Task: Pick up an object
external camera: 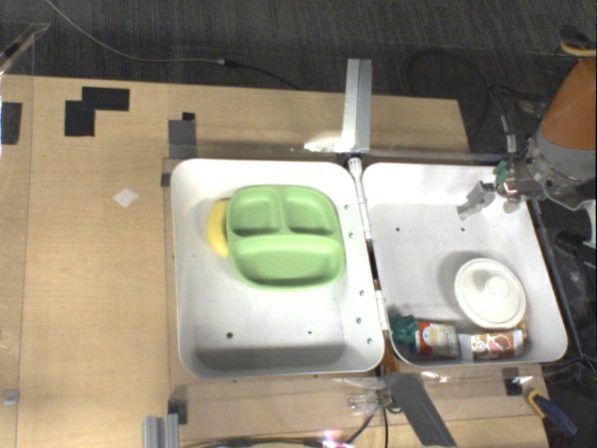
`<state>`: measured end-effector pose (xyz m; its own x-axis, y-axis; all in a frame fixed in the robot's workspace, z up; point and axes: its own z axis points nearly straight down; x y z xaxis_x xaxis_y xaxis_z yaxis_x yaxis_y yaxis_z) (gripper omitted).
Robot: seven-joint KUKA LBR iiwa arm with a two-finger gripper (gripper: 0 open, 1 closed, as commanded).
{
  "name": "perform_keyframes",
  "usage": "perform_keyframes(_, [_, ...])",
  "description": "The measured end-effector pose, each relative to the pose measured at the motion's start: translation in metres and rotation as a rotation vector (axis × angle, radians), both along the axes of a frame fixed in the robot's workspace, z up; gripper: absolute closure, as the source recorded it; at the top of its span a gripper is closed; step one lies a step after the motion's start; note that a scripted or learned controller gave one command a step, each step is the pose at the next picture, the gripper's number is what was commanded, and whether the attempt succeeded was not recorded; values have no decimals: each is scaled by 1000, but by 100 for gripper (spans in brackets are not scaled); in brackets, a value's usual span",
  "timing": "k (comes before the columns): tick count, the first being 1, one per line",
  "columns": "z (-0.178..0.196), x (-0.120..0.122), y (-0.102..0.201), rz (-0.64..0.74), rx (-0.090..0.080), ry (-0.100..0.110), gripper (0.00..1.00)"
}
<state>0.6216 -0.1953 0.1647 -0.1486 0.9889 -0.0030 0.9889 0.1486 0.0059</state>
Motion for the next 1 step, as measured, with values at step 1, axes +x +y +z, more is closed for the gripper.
perform_keyframes(1, [-78,-15,-10,74,-1,-1,0])
